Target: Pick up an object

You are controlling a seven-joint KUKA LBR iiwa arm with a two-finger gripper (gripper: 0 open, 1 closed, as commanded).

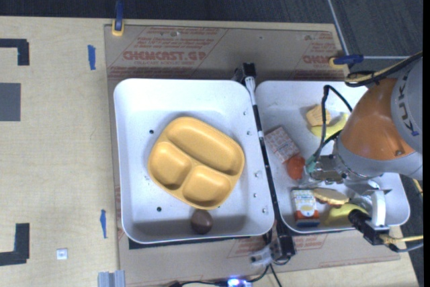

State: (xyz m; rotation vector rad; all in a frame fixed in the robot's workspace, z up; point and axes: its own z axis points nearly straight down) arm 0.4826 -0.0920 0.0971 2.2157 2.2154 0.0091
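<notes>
The arm's orange band [379, 124] and grey wrist hang over the right bin [282, 97]. My gripper [330, 179] points down into the front half of that bin, just above a flat tan bread-like piece [329, 196]. Beside it lie a small orange-labelled jar [304, 203], a yellow banana [344, 213], a red round object [295, 166] and a checkered packet [281, 142]. A yellow item [317, 116] lies at the back, partly hidden by a cable and the arm.
The left bin [134, 104] holds a yellow divided plate [195, 161] and a small brown ball [201, 220] near its front wall. A black rail [259, 124] separates the bins. Cables loop near the arm's wrist.
</notes>
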